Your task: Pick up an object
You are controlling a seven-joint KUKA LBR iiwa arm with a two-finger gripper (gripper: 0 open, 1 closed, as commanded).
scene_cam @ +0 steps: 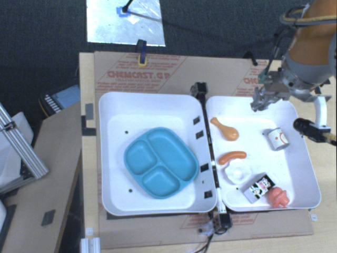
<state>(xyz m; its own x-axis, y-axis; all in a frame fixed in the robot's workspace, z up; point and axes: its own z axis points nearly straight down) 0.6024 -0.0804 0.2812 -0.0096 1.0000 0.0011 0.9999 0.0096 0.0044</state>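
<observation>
My gripper [261, 103] hangs over the back edge of the right bin [303, 157], with nothing visible between its fingers. Below it in that bin lie an orange chicken drumstick [225, 129], an orange sausage [232, 156], a white fried egg [236, 173], a small grey-and-white can [277, 138], a black-and-white carton [259, 188] and a pink toy [278, 197]. The drumstick is the closest thing to the gripper, to its lower left.
The left bin [113, 141] holds a blue divided plate [160, 162]. A black divider [206, 141] with clips runs between the bins. Cardboard lies under both bins, and a shiny sheet [125, 15] lies on the floor behind.
</observation>
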